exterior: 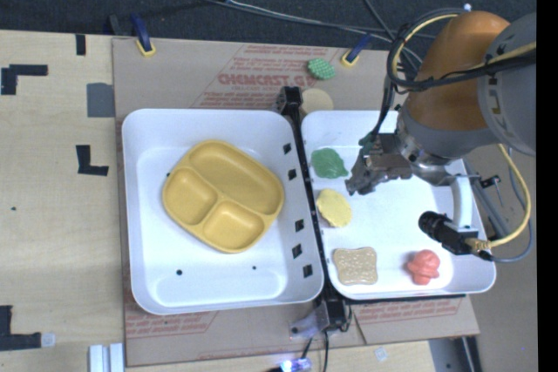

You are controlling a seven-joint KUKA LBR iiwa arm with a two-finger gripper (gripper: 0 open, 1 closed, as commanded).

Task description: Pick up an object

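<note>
Hand (362, 179) hangs low in the right bin (384, 122), mid-frame right, just right of a green piece (328, 162) and above a yellow piece (334, 208); can't tell if it's open or closed. Tan waffle-like piece (355, 266) and red piece (423, 267) lie along that bin's lower edge. Yellow divided tray (223, 195) sits in the left bin (144, 213).

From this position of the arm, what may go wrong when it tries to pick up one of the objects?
1. The gripper hangs between the green piece and the yellow piece, which lie close together; coming down, it may push one aside rather than grasp it.
2. Both pieces lie near the right bin's left wall, which may hinder a finger.
3. They look low and flat, so the fingers may slip over them.
</note>
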